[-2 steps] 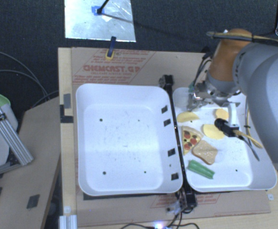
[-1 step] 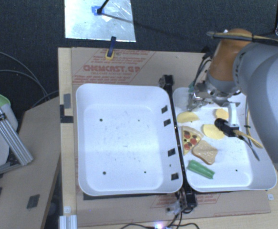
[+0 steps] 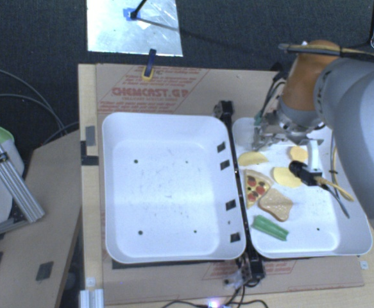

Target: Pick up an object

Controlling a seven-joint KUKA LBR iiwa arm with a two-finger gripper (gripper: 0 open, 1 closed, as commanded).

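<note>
We see the gripper (image 3: 264,135) low over the right bin (image 3: 328,233), at about 11 o'clock in it, close to the back wall. Nothing visible is lifted or caught in it, and we cannot tell whether it is open or closed, because the wrist hides its tip.

Every candidate lies on the bin floor. A yellow slice (image 3: 252,158) sits at the gripper's 6 o'clock, just beside it. The pizza (image 3: 257,186) and the toast (image 3: 275,204) follow further along 6 o'clock, touching each other. A green piece (image 3: 270,228) lies nearest the front rim. A yellow disc (image 3: 287,176) sits at the gripper's 5 o'clock. The left bin (image 3: 167,191) holds nothing.

We judge the pick as not yet made: the arm is in position near the yellow slice, while the grasp and the lift are left to do.
</note>
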